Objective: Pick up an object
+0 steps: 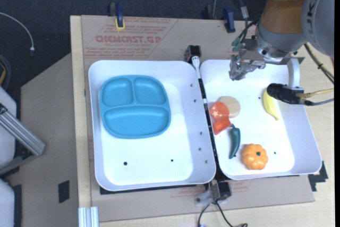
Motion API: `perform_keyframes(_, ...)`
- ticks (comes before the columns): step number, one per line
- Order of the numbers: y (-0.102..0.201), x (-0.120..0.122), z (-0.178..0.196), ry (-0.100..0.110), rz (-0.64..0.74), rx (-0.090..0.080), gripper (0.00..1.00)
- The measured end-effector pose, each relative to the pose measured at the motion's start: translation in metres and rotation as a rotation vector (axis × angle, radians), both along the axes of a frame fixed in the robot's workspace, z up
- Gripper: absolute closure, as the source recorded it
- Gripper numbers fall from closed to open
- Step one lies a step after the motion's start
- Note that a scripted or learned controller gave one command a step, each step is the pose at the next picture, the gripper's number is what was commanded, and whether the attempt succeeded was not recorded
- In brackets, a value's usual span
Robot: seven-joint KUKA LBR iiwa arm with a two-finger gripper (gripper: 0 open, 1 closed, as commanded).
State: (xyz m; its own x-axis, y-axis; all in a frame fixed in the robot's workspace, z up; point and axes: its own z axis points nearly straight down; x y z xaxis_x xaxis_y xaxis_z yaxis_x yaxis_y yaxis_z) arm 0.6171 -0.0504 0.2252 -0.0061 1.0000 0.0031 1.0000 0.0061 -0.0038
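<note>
Whether the metal jaws [237, 73] stand apart or together cannot be told; they hang over the bare upper left of the glossy white right bin [303, 138], gripping nothing. Below lie a round beige disc [231, 105], a smooth red-orange tomato-like piece [219, 114], a slim dark green pepper [234, 142] and a ribbed orange pumpkin [254, 156]. A curved yellow banana [270, 106] lies rightward. A blue three-part plastic plate [135, 106] sits in the left bin [154, 167].

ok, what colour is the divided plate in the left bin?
Light blue. The divided plate has three compartments and shows plainly in the camera view, lying in the left bin.
</note>
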Motion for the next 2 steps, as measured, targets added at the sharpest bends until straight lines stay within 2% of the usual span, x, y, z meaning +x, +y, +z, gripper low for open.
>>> perform_keyframes(2,0.109,-0.012,0.018,-0.005,0.001,-0.001,1.0)
